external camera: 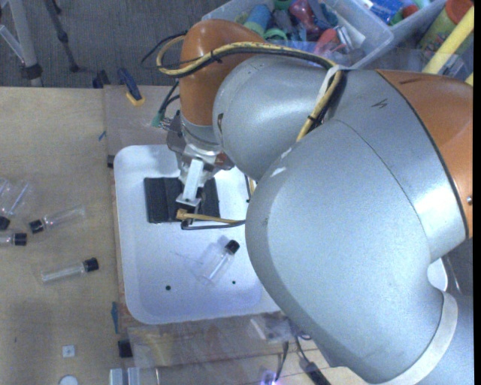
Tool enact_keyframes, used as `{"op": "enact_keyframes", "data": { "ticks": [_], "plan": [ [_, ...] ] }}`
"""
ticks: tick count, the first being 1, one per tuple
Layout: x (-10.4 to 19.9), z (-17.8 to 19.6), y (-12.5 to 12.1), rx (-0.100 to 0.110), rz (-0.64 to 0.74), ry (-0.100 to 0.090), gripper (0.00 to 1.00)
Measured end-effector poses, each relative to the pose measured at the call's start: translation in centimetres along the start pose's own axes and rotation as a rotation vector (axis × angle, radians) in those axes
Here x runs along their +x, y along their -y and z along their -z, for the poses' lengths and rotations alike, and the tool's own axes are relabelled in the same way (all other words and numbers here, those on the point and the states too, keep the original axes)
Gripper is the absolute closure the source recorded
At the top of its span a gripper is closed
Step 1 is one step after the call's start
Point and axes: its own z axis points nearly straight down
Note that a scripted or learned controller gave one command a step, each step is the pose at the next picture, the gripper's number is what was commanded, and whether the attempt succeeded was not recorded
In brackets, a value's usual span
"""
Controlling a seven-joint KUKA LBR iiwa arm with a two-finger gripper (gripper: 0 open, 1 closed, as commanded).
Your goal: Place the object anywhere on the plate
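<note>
A clear vial [213, 260] with a black cap lies on its side near the middle of the white bin [125, 248]. A flat black plate [160, 199] rests on the bin floor toward the bin's far left, its right part hidden behind the wrist. My gripper [189, 201] hangs over the plate's right half, up and to the left of the vial and apart from it. The big grey arm covers the bin's right side.
Several clear vials with black caps lie on the wooden bench left of the bin, among them one [64, 218] and another [71, 269]. A clear tub of coloured toys [316, 21] stands at the back. A blue clamp [132, 89] sits on the board's far edge.
</note>
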Motion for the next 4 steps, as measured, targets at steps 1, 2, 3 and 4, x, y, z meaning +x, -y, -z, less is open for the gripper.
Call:
{"op": "enact_keyframes", "data": {
  "ticks": [1,2,3,4],
  "plan": [
    [-6.6,-7.1,7.8,-0.006,-0.154,-0.007,1.0],
    [-5.9,-7.0,12.9,-0.005,-0.744,-0.016,1.0],
    [-2.3,-7.3,4.7,-0.003,-0.594,-0.007,1.0],
    [0.0,-5.4,-0.2,0.001,-0.22,0.0,1.0]
  ]
}}
